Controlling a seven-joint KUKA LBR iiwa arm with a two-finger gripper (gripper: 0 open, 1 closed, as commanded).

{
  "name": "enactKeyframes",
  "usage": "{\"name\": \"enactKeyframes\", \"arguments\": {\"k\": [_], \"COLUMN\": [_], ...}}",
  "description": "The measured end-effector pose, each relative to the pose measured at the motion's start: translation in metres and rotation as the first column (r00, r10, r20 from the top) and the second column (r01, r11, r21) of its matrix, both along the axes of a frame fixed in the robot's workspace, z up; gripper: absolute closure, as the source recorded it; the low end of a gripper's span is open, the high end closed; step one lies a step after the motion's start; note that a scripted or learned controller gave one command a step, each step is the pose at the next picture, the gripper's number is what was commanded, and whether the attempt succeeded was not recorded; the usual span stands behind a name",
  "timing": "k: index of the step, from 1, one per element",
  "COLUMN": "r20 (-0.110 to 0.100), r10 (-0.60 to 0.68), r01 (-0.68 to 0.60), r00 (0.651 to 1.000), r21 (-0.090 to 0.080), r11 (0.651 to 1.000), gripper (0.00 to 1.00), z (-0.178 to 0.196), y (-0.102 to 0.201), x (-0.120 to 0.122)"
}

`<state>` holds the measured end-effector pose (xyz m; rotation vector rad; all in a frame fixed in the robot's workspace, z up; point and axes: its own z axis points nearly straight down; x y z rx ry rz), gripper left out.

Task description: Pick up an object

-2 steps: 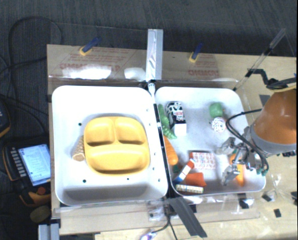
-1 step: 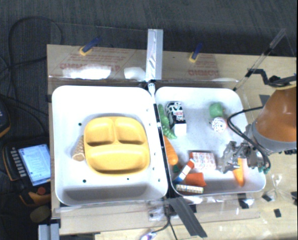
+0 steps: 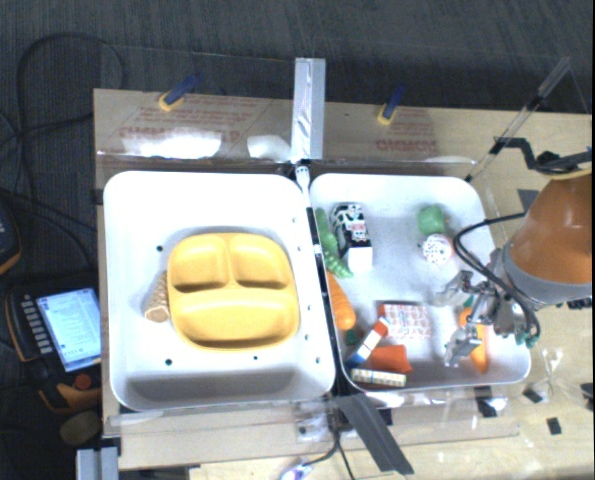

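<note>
Low over the right shallow white bin (image 3: 477, 200), near corner: metal two-finger gripper (image 3: 467, 336), fingers perhaps apart, truly unclear. Just beside, a small orange plastic object (image 3: 477, 348), the probable target. In the left shallow white bin (image 3: 127, 268), a yellow compartment tray (image 3: 233, 286), well apart.

Even, diffuse overhead illumination; overall exposure is moderate, with the dark grey carpeted floor (image 3: 277, 18) rendered dim and faintly grainy. The two shallow white plastic bins (image 3: 137, 368) are the brightest surfaces and verge on overexposure, their rims losing detail. Shadows are soft and short, gathering along the inner front wall of the left bin and beneath the yellow compartmented plastic tray (image 3: 233, 288). The tray shows a mild sheen on its raised ridges. The glowing screen of the handheld device (image 3: 69, 328) at the left is blown out. Resolution is low: small items in the right bin appear soft and their printing illegible. The orange-banded grey arm (image 3: 557, 238) looks slightly blurred.
</note>
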<state>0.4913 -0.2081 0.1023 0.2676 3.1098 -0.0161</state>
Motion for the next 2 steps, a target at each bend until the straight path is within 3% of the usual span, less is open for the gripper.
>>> {"name": "enactKeyframes", "arguments": {"k": [1, 2], "r20": [-0.008, -0.003], "r10": [0.031, 0.027], "r01": [-0.031, -0.027], "r00": [0.999, 1.000], "r21": [0.011, 0.004], "r11": [0.999, 1.000], "gripper": [0.00, 0.00], "z": [-0.012, -0.011], "y": [-0.012, 0.019], "x": [-0.002, -0.002]}}
